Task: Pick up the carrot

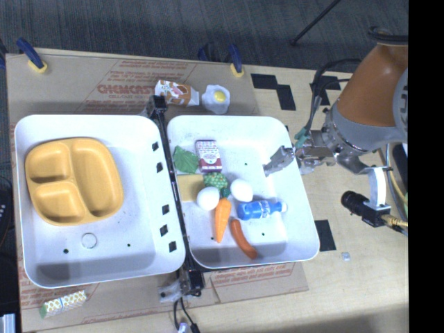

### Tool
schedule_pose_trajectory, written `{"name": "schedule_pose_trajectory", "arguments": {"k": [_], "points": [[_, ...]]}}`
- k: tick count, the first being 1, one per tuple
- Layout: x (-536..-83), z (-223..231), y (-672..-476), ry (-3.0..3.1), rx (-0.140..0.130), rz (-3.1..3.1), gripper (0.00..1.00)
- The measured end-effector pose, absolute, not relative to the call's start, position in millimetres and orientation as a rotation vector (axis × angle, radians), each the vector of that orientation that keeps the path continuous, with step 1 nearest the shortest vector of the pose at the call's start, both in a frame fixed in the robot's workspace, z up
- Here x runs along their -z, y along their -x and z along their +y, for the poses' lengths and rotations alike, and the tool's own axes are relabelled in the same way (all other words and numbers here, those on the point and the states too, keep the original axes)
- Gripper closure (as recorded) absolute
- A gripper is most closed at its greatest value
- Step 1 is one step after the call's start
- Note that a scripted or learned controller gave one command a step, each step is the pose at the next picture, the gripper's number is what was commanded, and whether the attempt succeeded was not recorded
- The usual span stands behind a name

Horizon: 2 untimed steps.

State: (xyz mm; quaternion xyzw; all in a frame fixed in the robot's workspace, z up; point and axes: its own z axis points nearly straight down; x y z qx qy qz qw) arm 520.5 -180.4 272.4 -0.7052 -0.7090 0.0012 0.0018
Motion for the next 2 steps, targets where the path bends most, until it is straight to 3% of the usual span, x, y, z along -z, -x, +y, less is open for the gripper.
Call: {"name": "schedule_pose_trajectory", "arguments": {"k": [1,2], "points": [[-121,-154,-510.4,2.546,0.004,-1.844,0.00],[-106,-96,-494.3,2.781,-0.006,-1.445,0.00]]}}
